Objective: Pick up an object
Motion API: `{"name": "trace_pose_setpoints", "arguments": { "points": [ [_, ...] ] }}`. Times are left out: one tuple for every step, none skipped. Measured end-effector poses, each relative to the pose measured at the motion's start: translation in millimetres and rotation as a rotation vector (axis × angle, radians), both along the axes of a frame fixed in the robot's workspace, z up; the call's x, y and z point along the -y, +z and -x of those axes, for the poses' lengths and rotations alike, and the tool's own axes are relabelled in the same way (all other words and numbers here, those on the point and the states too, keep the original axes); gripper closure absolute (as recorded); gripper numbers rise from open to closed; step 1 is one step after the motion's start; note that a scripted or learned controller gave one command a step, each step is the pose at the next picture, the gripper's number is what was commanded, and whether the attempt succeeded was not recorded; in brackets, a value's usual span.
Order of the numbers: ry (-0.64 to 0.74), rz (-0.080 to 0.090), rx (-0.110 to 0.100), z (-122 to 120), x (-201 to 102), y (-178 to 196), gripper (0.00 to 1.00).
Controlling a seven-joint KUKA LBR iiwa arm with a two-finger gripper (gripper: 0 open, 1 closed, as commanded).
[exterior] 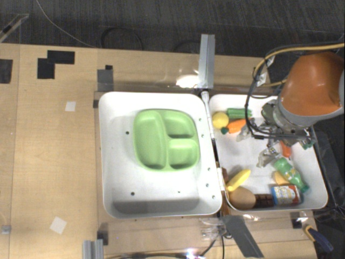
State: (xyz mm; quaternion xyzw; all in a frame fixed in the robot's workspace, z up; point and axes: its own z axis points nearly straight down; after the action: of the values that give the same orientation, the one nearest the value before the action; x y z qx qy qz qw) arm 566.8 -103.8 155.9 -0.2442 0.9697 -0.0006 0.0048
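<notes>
The right bin (242,151) holds several toy foods. A yellow lemon (220,120) lies beside an orange carrot (236,127) and a green piece (235,113) at its far left. A yellow banana (238,178) and a brown potato (243,197) sit at the near left. At the near right are a labelled can (285,194) and a green bottle (291,173). My gripper (268,156) hangs below the orange-banded wrist (312,85) over the bin's middle right, just left of the green bottle. Nothing shows as held.
The left bin (116,198) carries a green divided plate (164,139). A metal post (206,63) stands behind the wall between the bins. Black cables (250,99) loop from the wrist over the right bin's far side. A small orange piece (285,150) lies beneath the wrist.
</notes>
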Motion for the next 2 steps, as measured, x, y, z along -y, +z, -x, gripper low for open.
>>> {"name": "trace_pose_setpoints", "arguments": {
  "points": [
    [-0.209, 0.000, 0.004, -83.6, -4.0, -66.6, 0.00],
    [-0.162, -0.001, 0.004, -85.1, 0.0, -66.9, 0.00]
  ]
}}
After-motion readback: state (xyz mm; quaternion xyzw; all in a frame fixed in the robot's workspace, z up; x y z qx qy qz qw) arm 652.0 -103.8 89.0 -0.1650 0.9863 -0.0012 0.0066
